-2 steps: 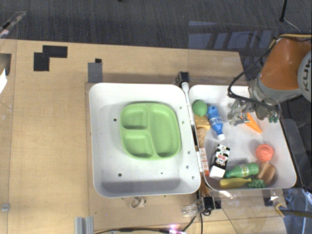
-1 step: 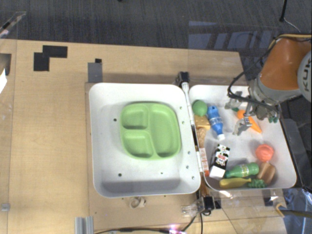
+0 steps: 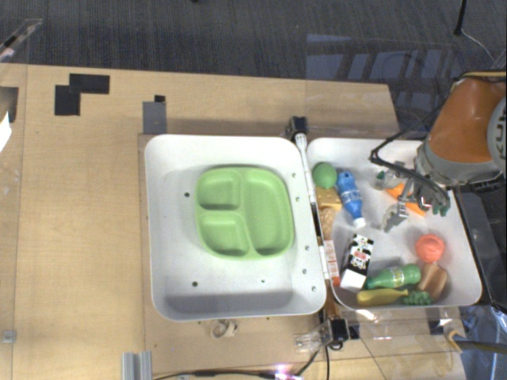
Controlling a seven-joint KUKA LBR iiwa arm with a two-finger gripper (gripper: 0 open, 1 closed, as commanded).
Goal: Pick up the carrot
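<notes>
The carrot [image 3: 402, 208] lies in the right bin [image 3: 467, 287], toward its upper right. I see a bit of its orange body and what looks like its green top near the bin's far wall; the rest is hidden under the gripper. My gripper [image 3: 415, 212] hangs right over it, reaching in from the right. Its two fingers look spread apart, one finger [image 3: 392, 220] just left of the orange piece and the other to the right. The gripper looks open around the carrot, and I cannot tell whether it touches it.
Also in the right bin are a green ball [image 3: 323, 174], a blue bottle [image 3: 348, 195], a black-and-white carton [image 3: 360, 253], an orange-red round toy [image 3: 430, 248], a green bottle [image 3: 394, 276] and a yellow banana [image 3: 380, 296]. The left bin [image 3: 166, 291] holds a green divided plate [image 3: 242, 210].
</notes>
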